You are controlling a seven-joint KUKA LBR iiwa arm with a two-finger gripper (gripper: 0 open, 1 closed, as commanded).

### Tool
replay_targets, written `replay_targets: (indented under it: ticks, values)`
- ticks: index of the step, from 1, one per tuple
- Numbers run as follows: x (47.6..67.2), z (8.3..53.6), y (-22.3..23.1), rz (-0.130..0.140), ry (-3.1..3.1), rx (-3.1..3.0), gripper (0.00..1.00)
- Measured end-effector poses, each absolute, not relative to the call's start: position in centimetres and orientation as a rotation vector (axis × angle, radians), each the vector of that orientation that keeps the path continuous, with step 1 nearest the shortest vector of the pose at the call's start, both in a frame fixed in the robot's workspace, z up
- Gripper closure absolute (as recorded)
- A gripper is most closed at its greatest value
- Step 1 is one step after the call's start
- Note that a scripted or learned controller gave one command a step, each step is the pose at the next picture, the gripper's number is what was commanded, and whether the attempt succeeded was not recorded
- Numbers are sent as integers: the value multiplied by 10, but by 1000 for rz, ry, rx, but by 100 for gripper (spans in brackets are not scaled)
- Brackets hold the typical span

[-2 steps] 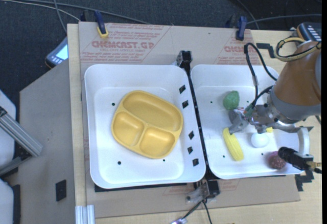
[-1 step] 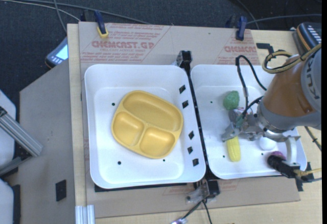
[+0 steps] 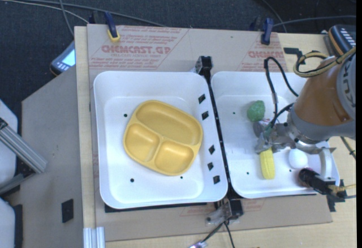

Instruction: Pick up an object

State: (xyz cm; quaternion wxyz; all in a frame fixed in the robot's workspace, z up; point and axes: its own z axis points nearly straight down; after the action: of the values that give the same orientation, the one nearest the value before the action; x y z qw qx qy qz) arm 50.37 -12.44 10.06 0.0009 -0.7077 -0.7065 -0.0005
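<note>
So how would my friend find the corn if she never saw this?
Look in the right white bin, the one the robot arm reaches into. Near its front edge, just below the hand, lies the corn. It's the only long yellow thing there; the green lump and white ball nearby are round.

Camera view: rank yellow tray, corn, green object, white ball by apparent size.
1. yellow tray, by far the largest.
2. corn.
3. green object, close to the corn, so that order is unsure.
4. white ball, partly hidden by the arm.
</note>
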Motion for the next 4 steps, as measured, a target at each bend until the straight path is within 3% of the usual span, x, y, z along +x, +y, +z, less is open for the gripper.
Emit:
replay_targets:
  ticks: [2, 3, 4]
  values:
    - [511, 211, -119, -5, -2227, -2224, 100]
    - [512, 217, -119, -2, -2223, -2221, 100]
    - [530, 209, -72, -2, -2227, -2215, 100]
